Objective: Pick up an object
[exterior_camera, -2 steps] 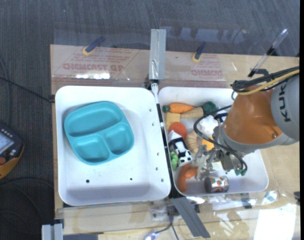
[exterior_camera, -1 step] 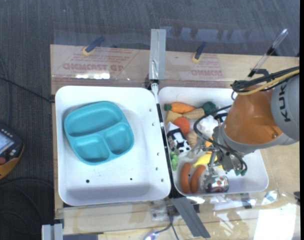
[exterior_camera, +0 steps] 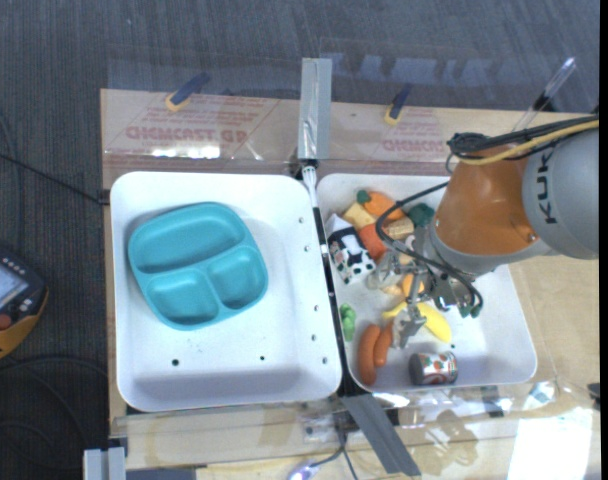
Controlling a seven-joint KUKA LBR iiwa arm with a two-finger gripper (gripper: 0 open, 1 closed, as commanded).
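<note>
- We find the claw point(exterior_camera: 416, 313) low in the right bin point(exterior_camera: 504, 363), over the yellow banana point(exterior_camera: 432, 324)
- Whether it is open or closed we cannot tell
- The banana's long axis runs left-right, directly beneath; the hotdog point(exterior_camera: 376, 346) lies lower left

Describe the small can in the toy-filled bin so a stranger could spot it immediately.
Look in the right-hand white bin, the one the arm reaches into. Go to its near edge: the can lies on its side there, right of the orange sausage. It is the only dark, metallic cylinder among bright toys.
</note>
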